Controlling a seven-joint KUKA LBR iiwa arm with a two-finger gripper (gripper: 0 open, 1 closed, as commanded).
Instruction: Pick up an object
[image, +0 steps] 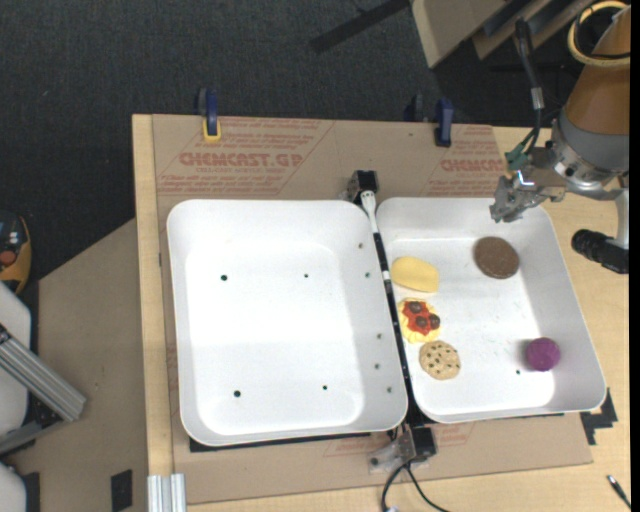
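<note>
The right bin (560, 300) holds several small objects. A brown disc (496, 257) lies near its back. By the divider sit a yellow lump (414, 273), a red-and-yellow piece (419, 319) and a chocolate-chip cookie (439, 359). At the front right rests a purple ball (542, 353). My gripper (510, 203) hangs over the back edge of the right bin, just above and behind the brown disc, with nothing visible between its fingers.
The left bin (200, 300) lies beside the right one on a brown board (290, 150) held by two blue clamps (209, 108) at the back. A black bracket (363, 185) sits where the bins meet. The arm's orange band (603, 100) is at the upper right.
</note>
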